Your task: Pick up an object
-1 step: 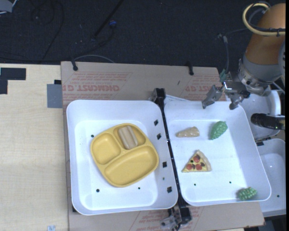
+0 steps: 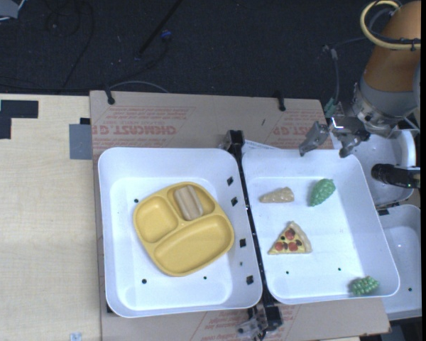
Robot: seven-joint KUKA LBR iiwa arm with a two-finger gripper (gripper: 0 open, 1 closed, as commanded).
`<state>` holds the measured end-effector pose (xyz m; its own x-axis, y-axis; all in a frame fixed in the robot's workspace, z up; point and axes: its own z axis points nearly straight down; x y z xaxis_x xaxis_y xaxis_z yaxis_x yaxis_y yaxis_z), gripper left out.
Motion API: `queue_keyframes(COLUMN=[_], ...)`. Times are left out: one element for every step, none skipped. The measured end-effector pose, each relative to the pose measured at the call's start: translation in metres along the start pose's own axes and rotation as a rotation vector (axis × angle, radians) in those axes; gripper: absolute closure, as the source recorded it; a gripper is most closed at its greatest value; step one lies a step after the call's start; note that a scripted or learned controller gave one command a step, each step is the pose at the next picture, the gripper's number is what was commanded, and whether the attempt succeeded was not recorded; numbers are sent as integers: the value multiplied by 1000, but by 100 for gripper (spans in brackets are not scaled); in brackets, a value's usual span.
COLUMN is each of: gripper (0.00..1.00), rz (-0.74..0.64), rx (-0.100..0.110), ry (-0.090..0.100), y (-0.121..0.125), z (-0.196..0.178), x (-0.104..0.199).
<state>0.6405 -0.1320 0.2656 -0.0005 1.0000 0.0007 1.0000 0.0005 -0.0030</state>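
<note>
Gripper [image 2: 329, 141] open, nothing between fingers, above right bin's [image 2: 383, 251] far rim. Nearest target: green piece [image 2: 322, 191] at 6 o'clock, long axis tilted.

Even, fairly bright light falls from overhead on the two white bins [image 2: 172, 168], whose floors are nearly washed out but show no hard glare. Shadows are soft and short, hugging the yellow tray [image 2: 163, 251] and the small food pieces. The floor beyond the worktop [image 2: 35, 212] sinks into near black, cables barely showing. The picture is low in detail and slightly soft throughout; the hand [image 2: 330, 142] looks a little blurred, perhaps from motion.
</note>
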Motion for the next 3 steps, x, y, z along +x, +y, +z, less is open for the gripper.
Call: queue_keyframes(gripper=[0,0,0], rz=[0,1,1], rx=[5,3,3], ry=[1,0,0], y=[-4,0,-5], z=[63,113,158], x=[6,-2,3])
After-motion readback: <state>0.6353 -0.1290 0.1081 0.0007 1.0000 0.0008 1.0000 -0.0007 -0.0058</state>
